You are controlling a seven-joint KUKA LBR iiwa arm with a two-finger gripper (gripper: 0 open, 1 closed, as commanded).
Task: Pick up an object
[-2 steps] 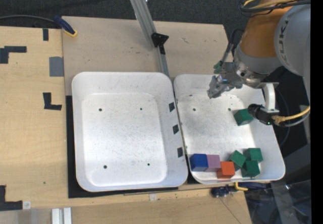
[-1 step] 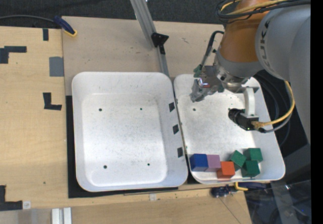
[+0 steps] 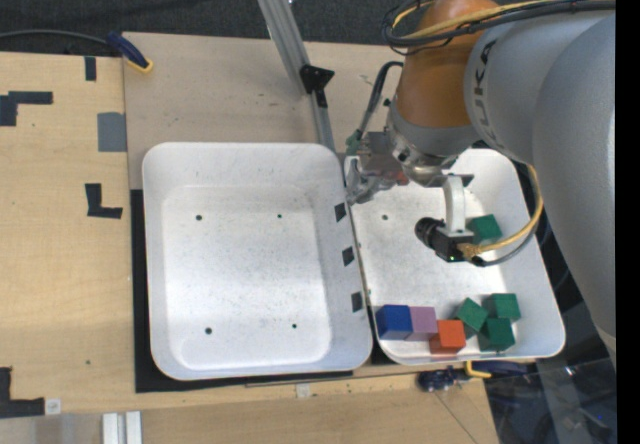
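Observation:
Along the near edge of the right bin (image 3: 530, 232) lies a cluster of small blocks: a blue one (image 3: 394, 320), a lilac one (image 3: 424, 320), an orange one (image 3: 450, 334) and three green ones (image 3: 472, 313) (image 3: 505, 306) (image 3: 497, 333). Another green block (image 3: 487, 228) lies alone near the bin's middle right. My gripper (image 3: 358, 182) hangs low at the bin's far left corner, close to the wall shared with the left bin. It is well away from all the blocks, and I see nothing between its tips.
The left bin (image 3: 160, 232) adjoins on the left. A slanted metal pole (image 3: 285, 22) runs down to the bins' shared far corner. The arm's grey bulk (image 3: 560, 112) covers the right bin's far right side. A blue-and-yellow clamp (image 3: 130, 50) lies at the bench's far left.

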